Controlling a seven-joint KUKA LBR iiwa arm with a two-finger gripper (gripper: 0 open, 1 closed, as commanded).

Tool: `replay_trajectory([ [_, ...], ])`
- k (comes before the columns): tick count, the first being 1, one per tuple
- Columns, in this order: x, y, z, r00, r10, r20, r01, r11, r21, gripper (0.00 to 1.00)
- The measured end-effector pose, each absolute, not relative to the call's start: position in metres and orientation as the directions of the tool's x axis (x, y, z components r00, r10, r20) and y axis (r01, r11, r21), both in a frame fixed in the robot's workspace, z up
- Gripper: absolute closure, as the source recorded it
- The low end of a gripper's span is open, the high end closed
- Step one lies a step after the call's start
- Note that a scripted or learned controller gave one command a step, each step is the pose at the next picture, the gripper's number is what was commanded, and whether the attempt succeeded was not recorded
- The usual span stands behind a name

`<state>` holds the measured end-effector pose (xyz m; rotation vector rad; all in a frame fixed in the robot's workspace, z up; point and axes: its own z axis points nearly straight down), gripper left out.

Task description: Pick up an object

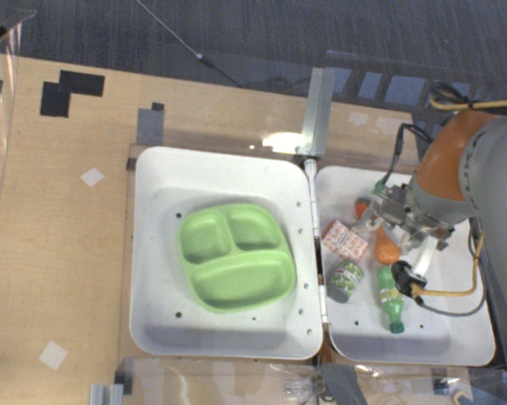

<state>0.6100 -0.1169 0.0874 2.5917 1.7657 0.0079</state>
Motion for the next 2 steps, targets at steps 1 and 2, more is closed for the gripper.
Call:
replay_trajectory([
  [1,0.613,-0.117,0.100,0.362,0.932,0.002,0.932,-0.362,0.014,1.00],
  [2,0.652,-0.072,0.187,0.417,0.909,0.002,0.909,-0.417,0.005,1.00],
])
